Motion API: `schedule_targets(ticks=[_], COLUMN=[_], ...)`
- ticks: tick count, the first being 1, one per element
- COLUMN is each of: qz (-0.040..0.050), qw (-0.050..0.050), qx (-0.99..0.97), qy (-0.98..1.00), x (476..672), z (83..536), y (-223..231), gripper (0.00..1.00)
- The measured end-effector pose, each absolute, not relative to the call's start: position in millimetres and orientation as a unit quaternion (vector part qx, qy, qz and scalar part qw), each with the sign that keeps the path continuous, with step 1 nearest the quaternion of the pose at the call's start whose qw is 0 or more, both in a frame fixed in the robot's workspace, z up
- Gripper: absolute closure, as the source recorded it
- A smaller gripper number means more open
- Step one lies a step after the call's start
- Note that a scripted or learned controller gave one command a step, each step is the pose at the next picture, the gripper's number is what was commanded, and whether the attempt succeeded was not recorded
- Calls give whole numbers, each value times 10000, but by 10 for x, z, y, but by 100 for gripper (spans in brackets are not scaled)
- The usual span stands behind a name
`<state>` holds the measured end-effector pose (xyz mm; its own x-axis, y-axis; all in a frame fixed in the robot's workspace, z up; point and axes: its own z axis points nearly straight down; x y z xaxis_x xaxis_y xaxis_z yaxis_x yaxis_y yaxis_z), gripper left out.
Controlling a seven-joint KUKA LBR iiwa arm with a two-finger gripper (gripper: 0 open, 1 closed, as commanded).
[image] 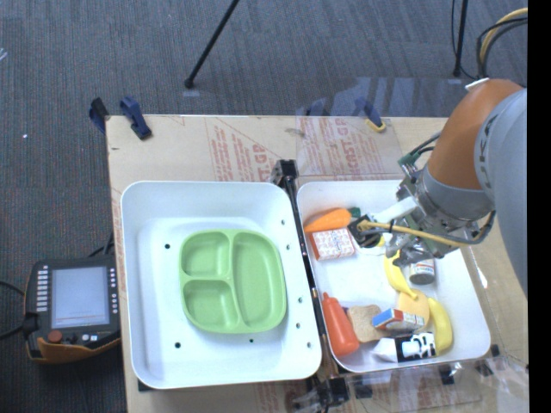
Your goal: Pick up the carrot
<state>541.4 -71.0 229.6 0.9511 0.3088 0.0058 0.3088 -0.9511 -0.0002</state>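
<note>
The carrot [329, 220] is orange and lies on its side at the upper left of the right bin [478, 295], close to the bin's left wall. My gripper [411, 250] hangs over the middle of that bin, to the right of the carrot and apart from it, just above a small can [422, 272]. The wrist hides how it stands.
The right bin also holds a red-and-white box [331, 243], a banana [441, 323], a bread slice [365, 321], a red-orange bottle [340, 327], a small orange box [400, 318] and a black-and-white carton [409, 348]. A green divided plate [232, 280] lies in the left bin [146, 231].
</note>
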Motion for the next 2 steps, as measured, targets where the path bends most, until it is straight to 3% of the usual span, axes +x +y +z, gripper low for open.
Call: schedule_targets(ticks=[1, 2], qz=[24, 48], qw=[12, 21], qx=[-9878, -9887], qy=[-1560, -1496], x=[5391, 6113], z=[2250, 1830], y=[-709, -548], gripper=[0, 0])
